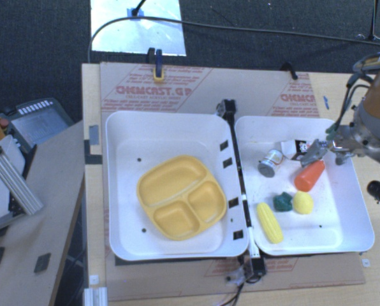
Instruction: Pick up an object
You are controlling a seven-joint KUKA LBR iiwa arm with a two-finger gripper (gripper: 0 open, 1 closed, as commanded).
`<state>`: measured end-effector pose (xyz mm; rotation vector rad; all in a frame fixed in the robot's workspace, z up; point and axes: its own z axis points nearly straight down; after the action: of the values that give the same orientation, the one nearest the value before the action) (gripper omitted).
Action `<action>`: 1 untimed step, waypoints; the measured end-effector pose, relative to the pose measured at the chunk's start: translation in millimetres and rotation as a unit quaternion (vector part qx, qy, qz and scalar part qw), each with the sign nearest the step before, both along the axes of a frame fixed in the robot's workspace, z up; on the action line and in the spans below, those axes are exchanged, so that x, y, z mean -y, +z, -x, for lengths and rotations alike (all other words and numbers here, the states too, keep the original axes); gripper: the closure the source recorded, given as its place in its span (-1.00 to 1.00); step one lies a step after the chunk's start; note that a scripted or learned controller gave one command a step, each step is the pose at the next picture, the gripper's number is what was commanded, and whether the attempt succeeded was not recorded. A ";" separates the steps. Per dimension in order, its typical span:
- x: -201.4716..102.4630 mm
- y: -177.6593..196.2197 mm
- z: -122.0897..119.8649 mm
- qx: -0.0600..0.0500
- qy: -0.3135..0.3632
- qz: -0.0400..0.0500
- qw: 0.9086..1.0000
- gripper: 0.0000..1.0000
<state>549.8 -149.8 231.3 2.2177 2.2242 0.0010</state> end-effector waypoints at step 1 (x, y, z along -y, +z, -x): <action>-10.5 -54.5 1.4 -0.002 -0.001 -0.001 1.000 -1.00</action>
<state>548.4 -139.3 176.8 2.2212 2.2254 -0.0015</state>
